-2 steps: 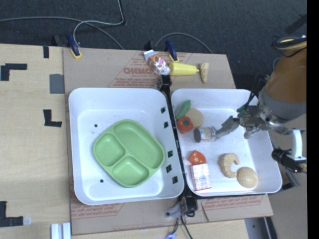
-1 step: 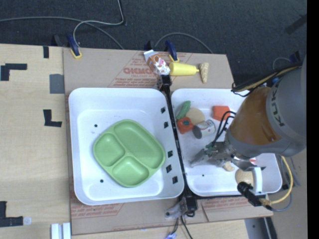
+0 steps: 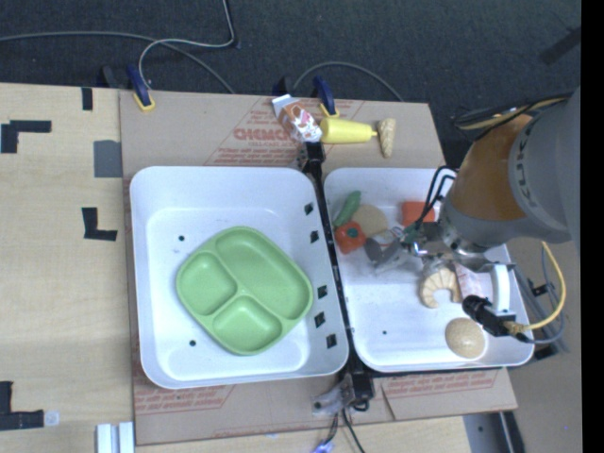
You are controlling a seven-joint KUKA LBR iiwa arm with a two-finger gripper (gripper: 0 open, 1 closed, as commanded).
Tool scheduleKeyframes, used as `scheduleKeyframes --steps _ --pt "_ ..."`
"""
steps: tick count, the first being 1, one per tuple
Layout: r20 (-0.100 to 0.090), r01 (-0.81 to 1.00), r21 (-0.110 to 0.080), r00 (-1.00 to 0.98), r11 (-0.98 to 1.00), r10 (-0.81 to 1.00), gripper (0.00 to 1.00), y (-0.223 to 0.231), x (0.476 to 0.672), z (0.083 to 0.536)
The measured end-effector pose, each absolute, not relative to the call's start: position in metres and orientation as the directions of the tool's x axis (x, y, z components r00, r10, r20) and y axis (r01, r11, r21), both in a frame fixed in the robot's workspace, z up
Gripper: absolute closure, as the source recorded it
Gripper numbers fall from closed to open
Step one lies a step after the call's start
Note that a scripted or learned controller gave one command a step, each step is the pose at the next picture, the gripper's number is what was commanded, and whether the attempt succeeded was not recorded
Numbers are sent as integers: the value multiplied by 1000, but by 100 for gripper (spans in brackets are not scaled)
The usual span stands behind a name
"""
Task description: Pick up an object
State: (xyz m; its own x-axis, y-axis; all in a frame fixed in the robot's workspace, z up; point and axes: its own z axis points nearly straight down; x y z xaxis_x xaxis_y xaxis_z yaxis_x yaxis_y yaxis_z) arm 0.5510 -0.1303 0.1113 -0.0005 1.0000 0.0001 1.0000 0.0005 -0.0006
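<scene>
Arm (image 3: 514, 182): one, grey with orange band, highest item, entering at 3 o'clock. Gripper (image 3: 394, 249): metal, low inside right bin (image 3: 396, 347); finger spread cannot be told. Right bin holds: one croissant (image 3: 438, 286), one round bun (image 3: 465, 337), one carrot-like piece (image 3: 348, 225), one red piece (image 3: 415, 212). Left bin (image 3: 156, 253): one green three-compartment plate (image 3: 243, 289), at 9 o'clock.

green tray (image 3: 243, 288) in left bin (image 3: 151, 215)

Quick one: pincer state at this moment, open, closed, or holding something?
Pincer: low in the right bin among the toy foods; open or closed cannot be told, and nothing shows held.
</scene>
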Motion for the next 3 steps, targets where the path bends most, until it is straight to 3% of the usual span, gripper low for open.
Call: scheduleKeyframes --steps 1,2,3 --pt "0 1000 4 -2 2 1000 0 -116 613 86" --pt "-1 1000 4 -2 2 1000 100 -116 613 97" --pt "-2 1000 4 -2 2 1000 0 -116 613 97"
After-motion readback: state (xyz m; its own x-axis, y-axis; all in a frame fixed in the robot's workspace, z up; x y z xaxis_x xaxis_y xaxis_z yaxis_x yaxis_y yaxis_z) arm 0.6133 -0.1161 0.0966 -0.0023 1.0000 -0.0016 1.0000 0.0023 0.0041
